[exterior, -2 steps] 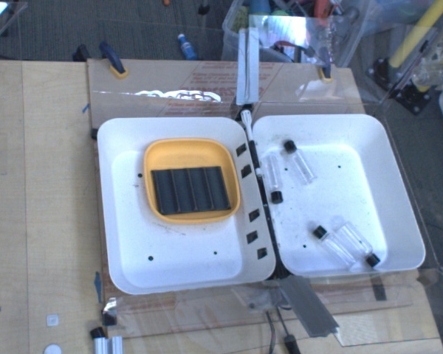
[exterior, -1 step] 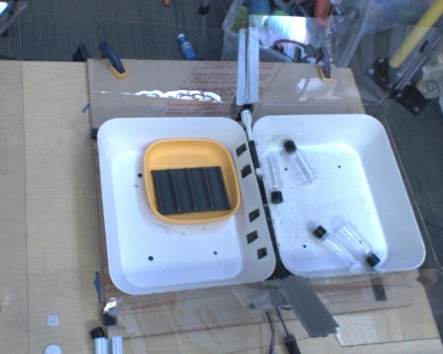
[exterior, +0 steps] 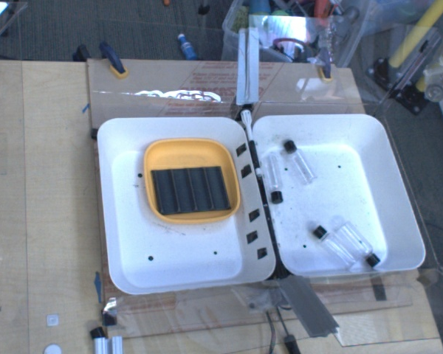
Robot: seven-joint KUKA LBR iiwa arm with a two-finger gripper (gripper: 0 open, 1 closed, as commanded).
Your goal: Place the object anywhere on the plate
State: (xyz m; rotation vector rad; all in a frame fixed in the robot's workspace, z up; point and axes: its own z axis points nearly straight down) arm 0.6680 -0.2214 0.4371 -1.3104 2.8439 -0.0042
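A rounded-square yellow plastic plate (exterior: 192,153) holding a ribbed black block (exterior: 190,189) sits in the left shallow white bin (exterior: 125,260); four clear black-capped vials (exterior: 299,163) lie scattered in the right white bin (exterior: 387,198).

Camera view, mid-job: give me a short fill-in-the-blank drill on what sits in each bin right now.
1. The yellow plate sits in the ____ bin of the camera view.
2. The dark ribbed block lies ____ the yellow plate.
3. The clear vials with black caps lie in the ____ bin.
4. The colour of both bins is ____.

Missing words: left; on; right; white
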